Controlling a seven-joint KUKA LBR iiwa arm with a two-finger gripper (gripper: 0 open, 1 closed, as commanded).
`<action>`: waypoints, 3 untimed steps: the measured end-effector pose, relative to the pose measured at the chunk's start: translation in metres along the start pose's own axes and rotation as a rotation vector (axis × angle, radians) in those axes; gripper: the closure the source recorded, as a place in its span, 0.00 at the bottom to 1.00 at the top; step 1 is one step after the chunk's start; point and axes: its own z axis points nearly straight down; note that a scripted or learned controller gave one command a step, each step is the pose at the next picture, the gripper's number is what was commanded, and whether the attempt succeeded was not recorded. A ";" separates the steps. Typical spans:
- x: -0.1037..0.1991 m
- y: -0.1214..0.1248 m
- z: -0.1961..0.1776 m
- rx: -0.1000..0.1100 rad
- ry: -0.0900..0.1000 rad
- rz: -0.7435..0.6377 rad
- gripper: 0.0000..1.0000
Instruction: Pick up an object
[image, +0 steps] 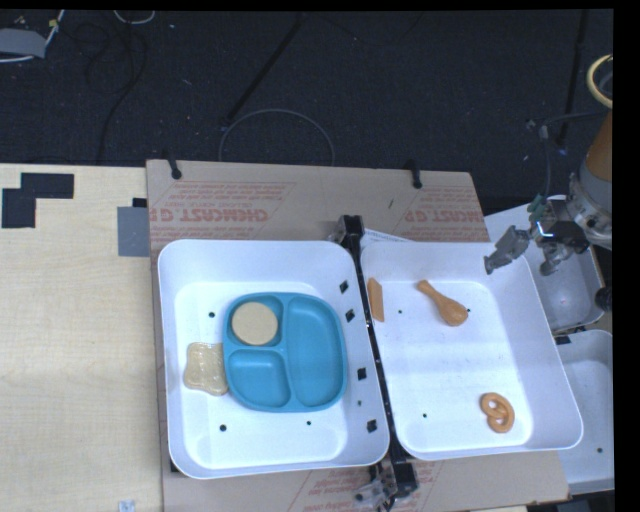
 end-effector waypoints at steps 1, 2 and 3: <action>0.000 0.002 -0.007 -0.013 -0.003 -0.002 0.00; 0.004 0.012 0.043 -0.008 -0.002 -0.007 0.00; 0.014 0.010 0.101 -0.006 0.000 -0.005 0.00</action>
